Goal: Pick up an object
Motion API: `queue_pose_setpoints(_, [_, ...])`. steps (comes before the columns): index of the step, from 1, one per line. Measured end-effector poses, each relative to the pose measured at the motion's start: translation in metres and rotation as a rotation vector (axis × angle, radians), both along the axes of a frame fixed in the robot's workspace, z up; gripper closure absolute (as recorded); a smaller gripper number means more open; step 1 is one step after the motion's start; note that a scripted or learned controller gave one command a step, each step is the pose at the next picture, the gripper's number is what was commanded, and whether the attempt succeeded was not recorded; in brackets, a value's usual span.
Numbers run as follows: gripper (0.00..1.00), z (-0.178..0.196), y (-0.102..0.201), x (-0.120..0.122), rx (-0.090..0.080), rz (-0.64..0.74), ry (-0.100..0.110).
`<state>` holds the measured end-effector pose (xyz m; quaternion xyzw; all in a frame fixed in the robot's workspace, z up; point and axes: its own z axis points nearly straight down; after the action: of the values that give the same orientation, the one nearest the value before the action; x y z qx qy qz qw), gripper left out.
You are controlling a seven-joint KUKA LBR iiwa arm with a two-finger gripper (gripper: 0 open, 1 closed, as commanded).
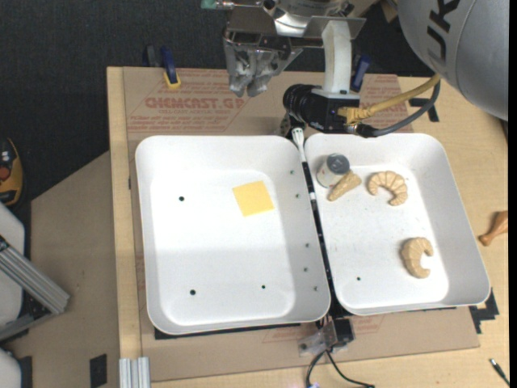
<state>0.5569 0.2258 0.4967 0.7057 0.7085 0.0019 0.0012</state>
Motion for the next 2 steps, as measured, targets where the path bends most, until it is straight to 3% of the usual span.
queue_pose_setpoints(2, [1.00,0.021,0.002,0.000,0.002,0.003,-0.007])
